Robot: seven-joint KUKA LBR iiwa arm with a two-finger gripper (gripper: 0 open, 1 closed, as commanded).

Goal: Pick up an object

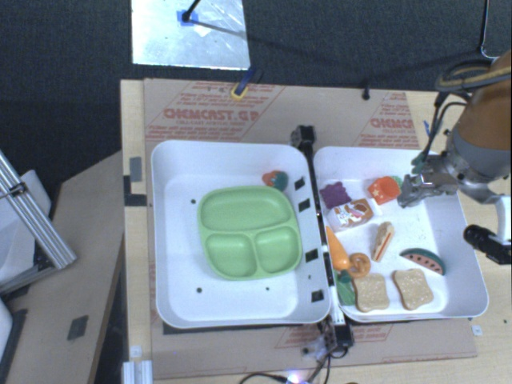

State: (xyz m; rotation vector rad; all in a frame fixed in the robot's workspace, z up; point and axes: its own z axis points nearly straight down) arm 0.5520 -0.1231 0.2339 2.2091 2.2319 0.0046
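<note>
Red toy pepper (pixel 385 189) lies just left of gripper (pixel 410 195), finger state indeterminate; advise lowering squarely over it before closing.

One fixed camera, mounted high above the bench (pixel 96 238), looking down at a slant. The far edge of the bench sits toward the top of the frame, with dark carpet (pixel 64 46) beyond it. Both white bins fall fully within the frame: left bin (pixel 172 174) near centre, right bin (pixel 468 282) toward the right side. View is moderately close; small items in the bins can be told apart but fine detail is soft. The arm (pixel 484 126) enters from the right edge, partly cut off by the frame. Only this single view, so nothing overlaps with another camera.
</note>
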